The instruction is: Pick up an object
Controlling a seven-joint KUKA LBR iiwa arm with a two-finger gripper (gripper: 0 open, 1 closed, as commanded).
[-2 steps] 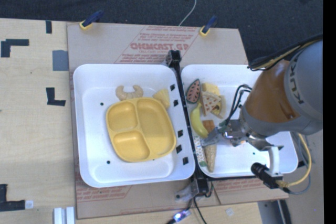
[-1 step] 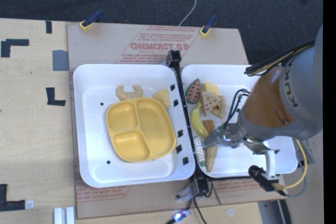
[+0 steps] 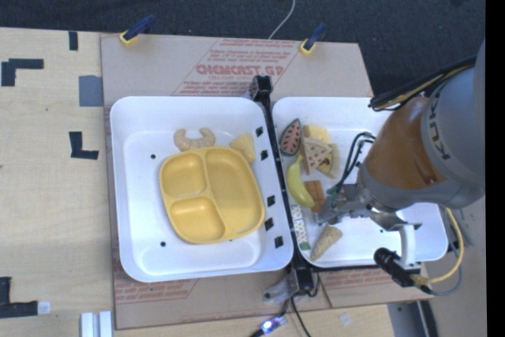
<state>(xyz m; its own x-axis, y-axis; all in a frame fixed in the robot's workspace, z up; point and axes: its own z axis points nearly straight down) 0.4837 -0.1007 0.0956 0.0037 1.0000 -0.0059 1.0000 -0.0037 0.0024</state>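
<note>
Your claw [image 3: 335,205] is down in the right bin [image 3: 426,245], parked over the toy food pile by the divider, probably lining up a grab. Can't tell how it's set. Roughly six pieces there: banana [image 3: 298,184], watermelon slice [image 3: 290,137], cone [image 3: 325,241]. Left bin [image 3: 130,249] holds one yellow tray [image 3: 211,194].

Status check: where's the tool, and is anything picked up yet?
Tool low in right bin, over the toy food pile. Banana and cone piece lying loose; no grasp seen. Yellow tray in left bin, out of the way.
</note>
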